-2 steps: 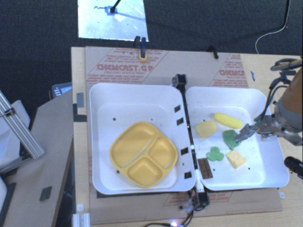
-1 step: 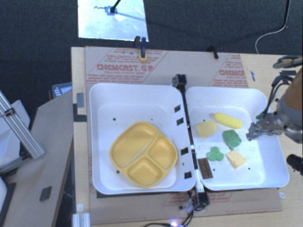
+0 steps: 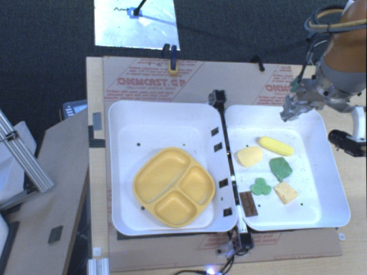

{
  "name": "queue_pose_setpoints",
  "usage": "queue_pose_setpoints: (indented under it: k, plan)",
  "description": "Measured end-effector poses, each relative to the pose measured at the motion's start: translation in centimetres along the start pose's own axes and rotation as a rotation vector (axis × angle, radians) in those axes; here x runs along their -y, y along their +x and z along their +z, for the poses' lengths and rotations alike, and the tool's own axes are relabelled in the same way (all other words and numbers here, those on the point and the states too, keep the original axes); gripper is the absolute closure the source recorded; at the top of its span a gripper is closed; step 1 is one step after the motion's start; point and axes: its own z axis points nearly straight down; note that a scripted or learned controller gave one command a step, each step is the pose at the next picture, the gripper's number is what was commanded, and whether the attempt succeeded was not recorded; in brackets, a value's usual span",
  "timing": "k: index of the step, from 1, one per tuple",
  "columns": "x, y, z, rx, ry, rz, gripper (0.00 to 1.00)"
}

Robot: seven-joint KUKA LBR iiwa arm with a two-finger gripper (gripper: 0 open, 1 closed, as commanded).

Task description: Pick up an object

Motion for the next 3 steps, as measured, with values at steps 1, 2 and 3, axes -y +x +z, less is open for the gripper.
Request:
queue_pose_setpoints:
  k: [1,2,3]
  plan:
    - [-1.6,5.8,-13.0,-0.001,-0.004,0.002,1.00]
    - [1.6,8.6,-15.0,-0.002,0.012,0.007,1.00]
    - [10.8,14.2,-22.1,-0.006,0.006,0.002,1.00]
